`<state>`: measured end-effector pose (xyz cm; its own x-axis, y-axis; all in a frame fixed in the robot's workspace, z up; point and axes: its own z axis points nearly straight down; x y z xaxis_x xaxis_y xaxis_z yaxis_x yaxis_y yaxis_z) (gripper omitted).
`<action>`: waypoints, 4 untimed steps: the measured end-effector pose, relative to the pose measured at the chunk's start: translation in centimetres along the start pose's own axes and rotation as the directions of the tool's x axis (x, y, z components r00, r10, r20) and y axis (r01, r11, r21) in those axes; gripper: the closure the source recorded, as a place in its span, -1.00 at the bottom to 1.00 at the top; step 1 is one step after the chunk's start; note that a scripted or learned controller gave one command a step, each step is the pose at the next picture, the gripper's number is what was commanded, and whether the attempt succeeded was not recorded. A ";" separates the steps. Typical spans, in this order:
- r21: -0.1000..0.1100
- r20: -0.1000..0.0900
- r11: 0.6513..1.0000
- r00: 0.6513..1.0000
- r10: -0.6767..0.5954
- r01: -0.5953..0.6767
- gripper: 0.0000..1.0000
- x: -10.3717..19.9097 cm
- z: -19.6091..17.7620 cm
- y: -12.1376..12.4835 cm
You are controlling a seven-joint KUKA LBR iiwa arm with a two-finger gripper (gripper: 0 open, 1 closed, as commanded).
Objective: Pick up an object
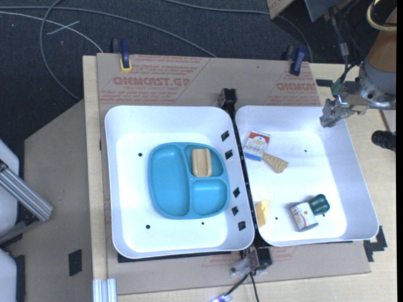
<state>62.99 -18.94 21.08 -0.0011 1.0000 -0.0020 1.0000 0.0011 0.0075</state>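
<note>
Objects [277, 163] in right white bin [352, 168]

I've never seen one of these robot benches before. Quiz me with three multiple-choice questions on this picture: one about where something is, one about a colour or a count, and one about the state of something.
1. Where does the tan block lie?
A. in the upper right compartment of the divided plate
B. loose on the floor of the right bin
C. on the cardboard outside both bins

2. What colour is the divided plate?
A. red
B. blue
C. yellow

3. Where is the gripper?
A. pressed down on the plate
B. over the upper right rim of the right bin
C. low over the left bin's middle

Answers:
1. A: the tan block sits in the upper right compartment of the divided plate.
2. B: the plate is blue, in the left bin.
3. B: the gripper is at the right bin's upper right rim, apart from the items.
</note>
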 end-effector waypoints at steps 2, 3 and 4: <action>0.010 -0.005 1.000 1.000 -0.004 0.004 1.00 10.3 -1.2 -2.5; 0.010 -0.005 1.000 1.000 -0.004 0.004 1.00 15.0 -2.0 -3.8; 0.011 -0.005 1.000 1.000 -0.003 0.003 1.00 19.4 -1.7 -5.1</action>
<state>57.90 0.43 22.75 -0.0043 1.0000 0.0027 1.0000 0.0043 -0.0034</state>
